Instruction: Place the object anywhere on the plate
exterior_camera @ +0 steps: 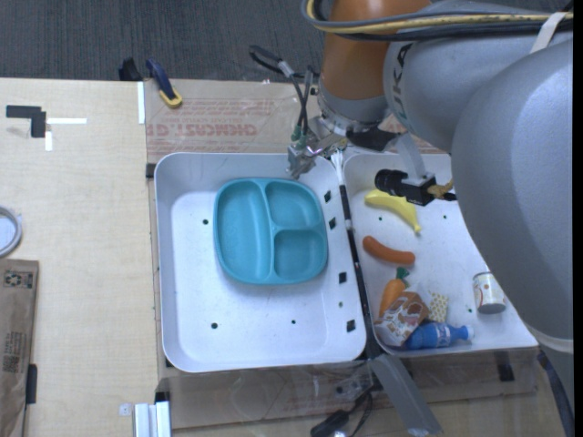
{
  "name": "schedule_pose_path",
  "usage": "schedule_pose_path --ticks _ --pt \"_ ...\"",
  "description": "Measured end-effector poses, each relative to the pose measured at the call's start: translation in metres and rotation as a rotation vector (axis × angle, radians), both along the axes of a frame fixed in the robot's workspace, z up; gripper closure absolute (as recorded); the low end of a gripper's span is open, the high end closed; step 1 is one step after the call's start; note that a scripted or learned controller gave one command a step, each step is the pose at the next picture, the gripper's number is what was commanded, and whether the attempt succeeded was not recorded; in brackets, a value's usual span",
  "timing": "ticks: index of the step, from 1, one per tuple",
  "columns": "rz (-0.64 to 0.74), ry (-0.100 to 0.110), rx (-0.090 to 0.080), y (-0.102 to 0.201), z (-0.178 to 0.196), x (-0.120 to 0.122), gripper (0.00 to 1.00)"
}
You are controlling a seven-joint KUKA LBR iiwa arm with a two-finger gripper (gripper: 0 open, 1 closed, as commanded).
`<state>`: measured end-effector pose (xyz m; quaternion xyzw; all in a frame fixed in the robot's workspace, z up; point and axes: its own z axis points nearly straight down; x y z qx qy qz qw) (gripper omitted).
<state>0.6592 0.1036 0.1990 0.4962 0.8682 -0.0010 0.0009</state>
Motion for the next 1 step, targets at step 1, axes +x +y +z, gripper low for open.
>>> schedule_pose_path --ticks 1 --pt "0.221 0.002 0.001 0.0495 -0.0258 -0.0664 1.00"
